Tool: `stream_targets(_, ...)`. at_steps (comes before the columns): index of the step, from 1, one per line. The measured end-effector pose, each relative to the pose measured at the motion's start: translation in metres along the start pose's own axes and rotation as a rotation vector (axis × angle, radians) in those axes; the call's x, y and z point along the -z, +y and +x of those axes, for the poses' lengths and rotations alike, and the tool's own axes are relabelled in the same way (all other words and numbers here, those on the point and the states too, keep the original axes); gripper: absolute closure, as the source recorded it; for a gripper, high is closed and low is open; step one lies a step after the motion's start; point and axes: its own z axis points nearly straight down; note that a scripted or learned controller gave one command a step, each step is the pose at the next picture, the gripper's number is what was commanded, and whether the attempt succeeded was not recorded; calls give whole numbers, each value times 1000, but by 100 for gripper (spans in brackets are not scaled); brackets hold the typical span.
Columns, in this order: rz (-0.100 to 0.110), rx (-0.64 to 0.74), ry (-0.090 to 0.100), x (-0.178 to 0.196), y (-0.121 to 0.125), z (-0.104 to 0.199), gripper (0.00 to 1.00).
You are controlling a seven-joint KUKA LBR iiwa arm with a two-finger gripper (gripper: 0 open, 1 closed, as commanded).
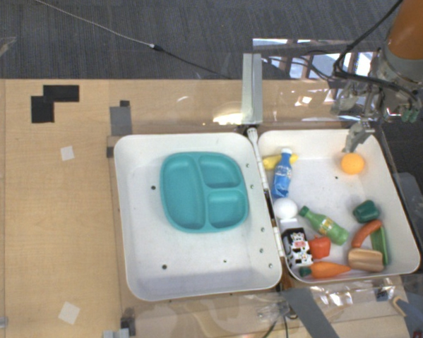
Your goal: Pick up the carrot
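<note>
Matt wooden bench (59,229), glossy white plastic bins (143,274), smooth teal plastic tray (202,190)

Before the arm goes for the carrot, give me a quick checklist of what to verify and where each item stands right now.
1. Carrot located, lying at the near edge of the right bin: ok.
2. Carrot top unobstructed: ok.
3. Room around the carrot: not ok, the bread roll and the cow-patterned box crowd it.
4. Gripper above the carrot: not ok, it sits at the far side, by the orange ball.
5. Fingers open for the grasp: cannot tell.
6. Gripper free of any load: ok, nothing seen between its fingers.
</note>
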Motion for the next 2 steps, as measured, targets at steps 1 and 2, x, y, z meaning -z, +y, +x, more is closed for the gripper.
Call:
stream_targets(1, -3, -17, 14, -138, -31, -1, 0)
stream_targets(2, 1, -17, 7, -177, -56, 4, 0)
